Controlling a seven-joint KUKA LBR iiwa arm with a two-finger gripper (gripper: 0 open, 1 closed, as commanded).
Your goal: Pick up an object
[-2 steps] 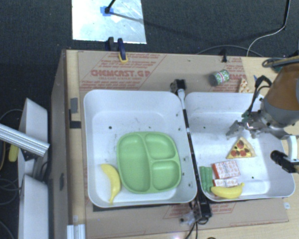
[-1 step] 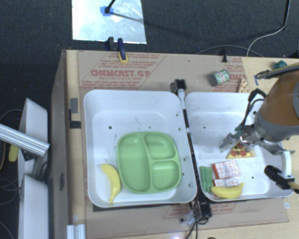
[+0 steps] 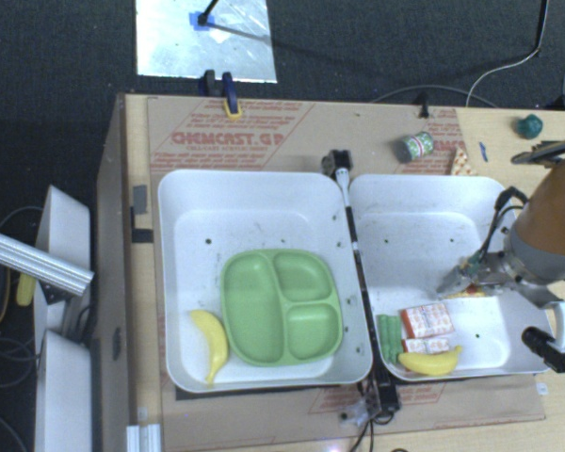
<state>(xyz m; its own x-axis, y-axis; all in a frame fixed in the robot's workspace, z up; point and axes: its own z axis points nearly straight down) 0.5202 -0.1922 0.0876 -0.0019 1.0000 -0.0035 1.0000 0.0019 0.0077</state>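
Nearest the camera in the right bin [image 3: 424, 210] there's a yellow banana [image 3: 431, 361] lying along the front wall, with a small green packet [image 3: 388, 333] just to its left, against the divider side. Right behind the banana sits a red and white carton [image 3: 426, 321], pretty much touching it. In the left bin [image 3: 250, 201], a second banana [image 3: 210, 344] lies in the near left corner, snug against the left edge of a green divided plate [image 3: 282, 305] that takes up the middle of that bin.

A bit farther back in the right bin, the gripper [image 3: 463, 280] is down low over the floor, just behind and right of the carton, with the grey arm [image 3: 551, 229] coming in from the right. Can't tell how wide the pincer is from this angle; nothing visibly sits in it.

Far side, on the cardboard bench [image 3: 264, 135], a small green and white can [image 3: 416, 146] lies behind the right bin, and a blue and yellow clamp [image 3: 228, 92] sits at the back edge.
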